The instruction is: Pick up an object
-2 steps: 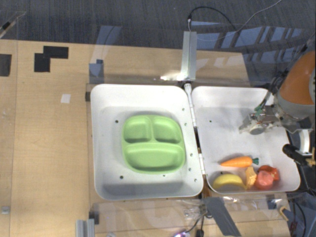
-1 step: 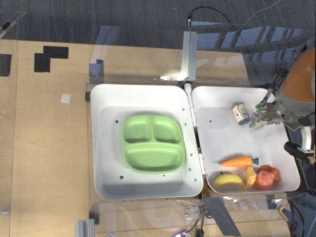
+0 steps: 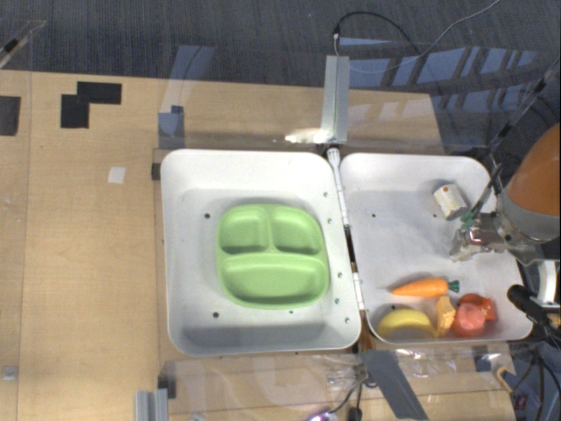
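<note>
Nearest to me along the front wall of the right bin (image 3: pixel 412 169) I see a yellow banana (image 3: pixel 405 322), and just beside it a small orange-yellow piece (image 3: pixel 444 314) that touches a red apple-like fruit (image 3: pixel 474 314). All three sit below the gripper (image 3: pixel 467 235) in my view, toward the front of the bin. Just behind them lies a carrot (image 3: pixel 422 288) with its green top pointing right; it is between the fruit cluster and the fingertips, near them but not touching.

The gripper itself comes in from the right edge, low over the right bin's floor, with the arm's orange band (image 3: pixel 536 178) above it. The tips are small and blurred from here, and I cannot tell whether they are spread or closed; I see nothing between them.

A little beyond the tips, up and slightly left, a small white cylinder (image 3: pixel 448 200) lies tilted on the bin floor, close to the gripper but apart from it.

Well off to the left of the fingers, the left bin (image 3: pixel 184 253) holds a green divided plate (image 3: pixel 271 254), lying flat in its middle.
</note>
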Available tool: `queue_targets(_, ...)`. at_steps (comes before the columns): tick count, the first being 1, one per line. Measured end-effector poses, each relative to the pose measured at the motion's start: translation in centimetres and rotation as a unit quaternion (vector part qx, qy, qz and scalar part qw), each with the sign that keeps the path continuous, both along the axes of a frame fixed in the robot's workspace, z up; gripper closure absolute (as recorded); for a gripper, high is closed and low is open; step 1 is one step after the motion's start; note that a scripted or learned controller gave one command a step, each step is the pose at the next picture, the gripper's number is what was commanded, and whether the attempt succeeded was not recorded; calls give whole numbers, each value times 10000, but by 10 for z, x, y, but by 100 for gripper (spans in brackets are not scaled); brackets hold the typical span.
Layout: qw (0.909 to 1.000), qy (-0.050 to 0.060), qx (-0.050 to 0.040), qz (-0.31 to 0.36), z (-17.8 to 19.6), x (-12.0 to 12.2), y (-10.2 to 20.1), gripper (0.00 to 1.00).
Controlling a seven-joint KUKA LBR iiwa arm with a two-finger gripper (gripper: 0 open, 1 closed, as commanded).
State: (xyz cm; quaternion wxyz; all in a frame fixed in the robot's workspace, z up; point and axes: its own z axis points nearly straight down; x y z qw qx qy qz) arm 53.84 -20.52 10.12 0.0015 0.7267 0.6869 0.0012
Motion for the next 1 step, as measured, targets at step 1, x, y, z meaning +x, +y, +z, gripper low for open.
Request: queue_targets(1, 10000, -2, 0, 0, 0, 0, 0, 0)
